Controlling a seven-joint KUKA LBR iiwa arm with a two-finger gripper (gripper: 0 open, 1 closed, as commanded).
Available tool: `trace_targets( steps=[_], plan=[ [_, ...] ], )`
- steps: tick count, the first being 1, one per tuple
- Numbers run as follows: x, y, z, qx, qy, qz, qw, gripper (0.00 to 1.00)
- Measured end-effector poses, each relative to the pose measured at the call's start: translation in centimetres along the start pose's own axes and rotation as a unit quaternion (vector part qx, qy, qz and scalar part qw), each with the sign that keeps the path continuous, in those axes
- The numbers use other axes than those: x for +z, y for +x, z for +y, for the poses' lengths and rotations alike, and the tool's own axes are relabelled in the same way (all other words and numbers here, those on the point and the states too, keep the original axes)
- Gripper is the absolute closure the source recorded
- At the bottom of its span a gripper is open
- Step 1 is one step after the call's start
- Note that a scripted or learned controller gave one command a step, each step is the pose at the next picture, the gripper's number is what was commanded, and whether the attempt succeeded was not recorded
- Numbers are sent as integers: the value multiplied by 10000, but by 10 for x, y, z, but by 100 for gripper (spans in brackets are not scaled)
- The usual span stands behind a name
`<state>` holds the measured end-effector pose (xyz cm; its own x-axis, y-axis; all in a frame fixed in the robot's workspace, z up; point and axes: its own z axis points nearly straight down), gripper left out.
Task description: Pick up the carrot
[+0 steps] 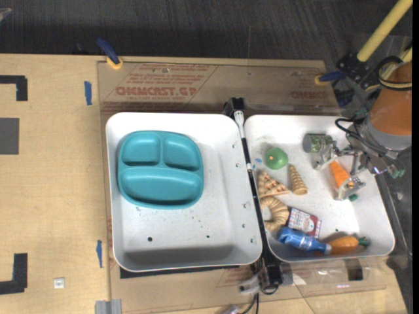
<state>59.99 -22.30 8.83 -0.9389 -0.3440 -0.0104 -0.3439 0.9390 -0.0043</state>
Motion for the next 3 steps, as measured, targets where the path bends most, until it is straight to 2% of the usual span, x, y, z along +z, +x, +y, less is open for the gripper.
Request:
trace_targets(
  steps=[1, 2, 3],
  plan=[
    [-15, -5, -1, -3, 39, -69, 10000, 100],
    [-14, -5, -1, -5, 33, -60, 10000, 0],
    [2, -38, -14, 488, -84, 154, 9987, 0]
  ],
)
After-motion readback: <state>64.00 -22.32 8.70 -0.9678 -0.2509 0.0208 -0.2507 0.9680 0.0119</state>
